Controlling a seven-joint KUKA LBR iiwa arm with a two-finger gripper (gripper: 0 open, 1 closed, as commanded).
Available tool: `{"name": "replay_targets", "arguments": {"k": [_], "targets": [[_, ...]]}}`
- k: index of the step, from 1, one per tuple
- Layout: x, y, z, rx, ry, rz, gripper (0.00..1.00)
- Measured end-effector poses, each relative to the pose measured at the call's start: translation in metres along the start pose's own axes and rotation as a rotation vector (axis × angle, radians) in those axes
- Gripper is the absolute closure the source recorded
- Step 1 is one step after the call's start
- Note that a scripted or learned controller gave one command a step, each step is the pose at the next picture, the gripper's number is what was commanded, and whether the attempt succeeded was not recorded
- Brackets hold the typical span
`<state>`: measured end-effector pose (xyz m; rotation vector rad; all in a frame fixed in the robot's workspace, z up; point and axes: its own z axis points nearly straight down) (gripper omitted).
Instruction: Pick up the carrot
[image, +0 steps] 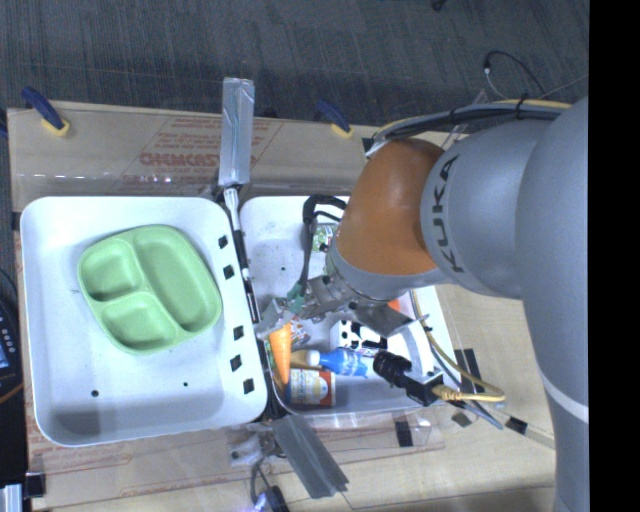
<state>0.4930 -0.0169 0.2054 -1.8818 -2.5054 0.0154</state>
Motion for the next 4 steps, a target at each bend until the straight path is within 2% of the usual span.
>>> {"name": "replay_targets", "arguments": {"k": [1, 2, 3, 4], "targets": [[-0.003, -0.018, 0.016, -0.007, 0.001, 0.002, 0.0], [-0.003, -0.017, 0.008, -0.003, 0.001, -0.002, 1.0], [-0.003, -0.017, 0.008, -0.004, 0.0, -0.002, 0.0], [-0.048, -0.005, 0.016, -0.007, 0.001, -0.011, 0.0]]}}
